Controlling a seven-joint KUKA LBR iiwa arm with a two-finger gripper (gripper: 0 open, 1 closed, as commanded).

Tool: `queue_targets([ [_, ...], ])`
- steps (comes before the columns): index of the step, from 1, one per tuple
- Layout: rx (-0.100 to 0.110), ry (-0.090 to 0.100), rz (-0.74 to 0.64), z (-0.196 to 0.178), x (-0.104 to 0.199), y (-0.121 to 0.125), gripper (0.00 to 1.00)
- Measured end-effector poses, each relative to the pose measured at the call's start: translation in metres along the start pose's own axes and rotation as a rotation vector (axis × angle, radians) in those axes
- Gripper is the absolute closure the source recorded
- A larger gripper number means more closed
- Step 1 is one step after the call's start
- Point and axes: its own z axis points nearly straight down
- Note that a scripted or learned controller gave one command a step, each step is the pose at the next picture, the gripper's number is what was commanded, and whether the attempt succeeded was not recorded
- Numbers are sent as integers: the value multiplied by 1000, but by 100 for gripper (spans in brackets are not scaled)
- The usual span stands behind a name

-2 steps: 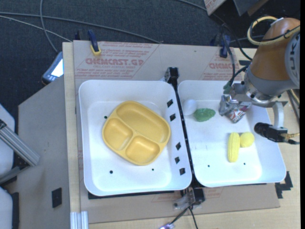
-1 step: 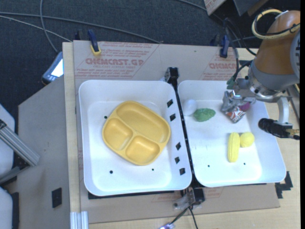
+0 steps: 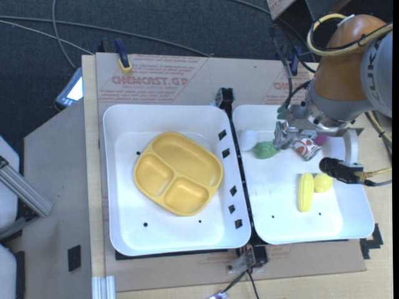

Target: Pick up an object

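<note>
Your hand sits low in the right bin, far side; finger state can't be told. Green object just beside it; yellow corn nearer you.

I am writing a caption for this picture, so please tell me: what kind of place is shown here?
Most likely a robotics lab or test bench. A robot arm reaches over two white bins mounted on a board, loose cables run over the dark floor, and the bins hold practice items: a yellow divided plate and small toys.
</note>
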Motion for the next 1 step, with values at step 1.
queue_targets([
  [1,1,0,0,6,47,-4,100],
])
